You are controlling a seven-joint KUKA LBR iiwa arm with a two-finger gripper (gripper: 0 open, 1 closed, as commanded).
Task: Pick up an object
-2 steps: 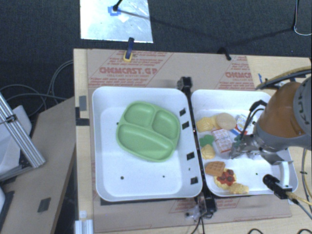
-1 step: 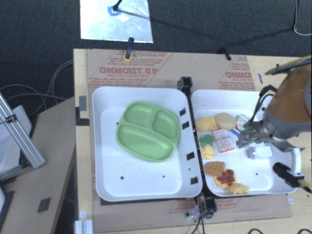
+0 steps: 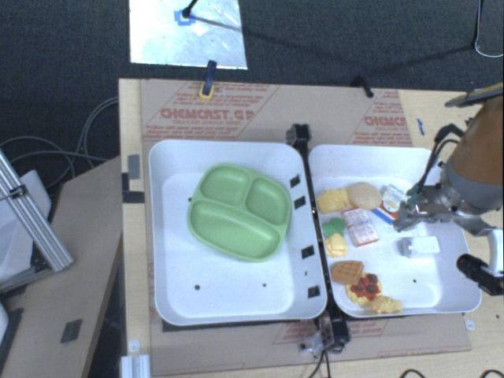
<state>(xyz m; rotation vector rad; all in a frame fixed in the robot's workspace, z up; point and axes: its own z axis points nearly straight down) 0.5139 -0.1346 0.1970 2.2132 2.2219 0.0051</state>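
Observation:
The right bin (image 3: 449,290) holds several toy foods. A tan bun (image 3: 365,194) and a yellow piece (image 3: 331,201) lie at the back. Below them are a pink-and-white packet (image 3: 361,228), a green piece (image 3: 334,227), a waffle (image 3: 347,272), a red item (image 3: 364,288) and yellow fries (image 3: 386,305). A red, white and blue packet (image 3: 390,201) lies just left of my gripper (image 3: 407,214), which hangs low over the bin's middle right. A small grey-and-white object (image 3: 418,246) rests just below it. Nothing visibly hangs from the gripper.
The left bin (image 3: 169,290) bears a green divided plate (image 3: 239,211). A black divider with clips (image 3: 309,211) runs between the bins. The arm (image 3: 480,160) reaches in from the right, above the right bin's edge. Cardboard (image 3: 236,113) lies under both bins.

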